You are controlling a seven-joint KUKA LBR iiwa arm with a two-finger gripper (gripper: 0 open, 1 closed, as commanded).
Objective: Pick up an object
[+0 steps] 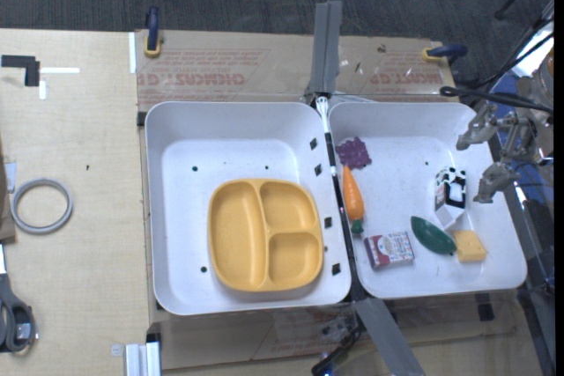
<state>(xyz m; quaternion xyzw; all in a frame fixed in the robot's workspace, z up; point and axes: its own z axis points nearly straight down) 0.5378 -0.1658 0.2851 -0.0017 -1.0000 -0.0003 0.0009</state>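
We saw the gripper (487, 161) hanging at the right bin's (397, 123) far right edge, its two fingers spread apart with nothing between them. In that bin lay a purple grape bunch (354, 151), an orange carrot (352, 194), a red box (389, 249), a green leaf-shaped piece (432, 236), a yellow block (470, 246) and a black-and-white object (450, 188) just beside the gripper. The left bin (176, 189) held a yellow divided plate (264, 233).
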